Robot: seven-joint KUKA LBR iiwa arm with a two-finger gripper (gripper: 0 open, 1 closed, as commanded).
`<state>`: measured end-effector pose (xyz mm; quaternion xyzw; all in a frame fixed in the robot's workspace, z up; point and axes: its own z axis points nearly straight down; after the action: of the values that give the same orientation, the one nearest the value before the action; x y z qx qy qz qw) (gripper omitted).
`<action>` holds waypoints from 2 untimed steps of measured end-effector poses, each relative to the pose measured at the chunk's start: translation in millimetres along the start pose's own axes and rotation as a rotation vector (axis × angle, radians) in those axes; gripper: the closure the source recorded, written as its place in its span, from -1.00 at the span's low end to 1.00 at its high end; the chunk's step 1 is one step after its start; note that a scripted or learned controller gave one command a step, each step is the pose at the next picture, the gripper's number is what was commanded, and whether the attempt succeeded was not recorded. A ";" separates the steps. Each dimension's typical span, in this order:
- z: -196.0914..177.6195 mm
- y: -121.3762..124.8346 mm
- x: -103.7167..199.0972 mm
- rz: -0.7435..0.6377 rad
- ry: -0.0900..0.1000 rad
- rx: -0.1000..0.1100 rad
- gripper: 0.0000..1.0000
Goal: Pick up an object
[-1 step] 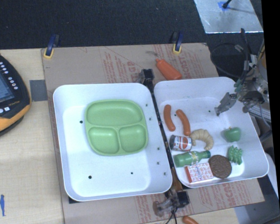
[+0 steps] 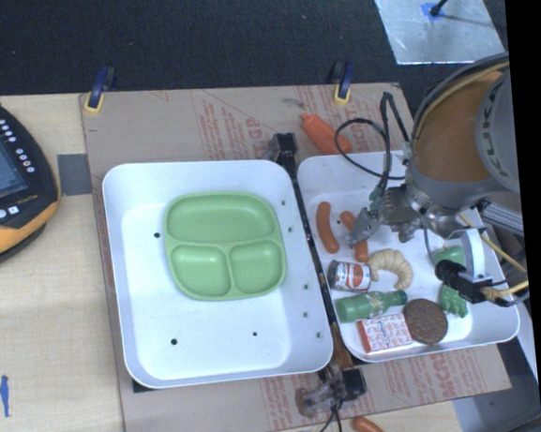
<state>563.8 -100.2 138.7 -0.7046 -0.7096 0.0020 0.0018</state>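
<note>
Camera view is showing the gripper (image 2: 364,228) hanging low over the right bin (image 2: 506,331), its fingers sitting slightly apart with nothing between them (as far as the dark clutter lets me judge). A small orange piece (image 2: 360,249) is lying just below the tips, a sausage (image 2: 326,227) to their left, a croissant (image 2: 393,264) beneath. A green divided plate (image 2: 224,244) is resting in the left bin (image 2: 151,352).

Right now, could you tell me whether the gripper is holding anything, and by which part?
It cannot be told: the gripper hangs over the right bin near a sausage.
</note>
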 end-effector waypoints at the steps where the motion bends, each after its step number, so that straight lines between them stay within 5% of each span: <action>1: 46.3 60.7 -2.7 0.001 -0.001 -0.002 -1.00; 2: 35.2 61.2 -3.6 -0.001 -0.002 -0.002 1.00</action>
<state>624.8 -103.4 103.1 -0.7042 -0.7100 0.0017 0.0004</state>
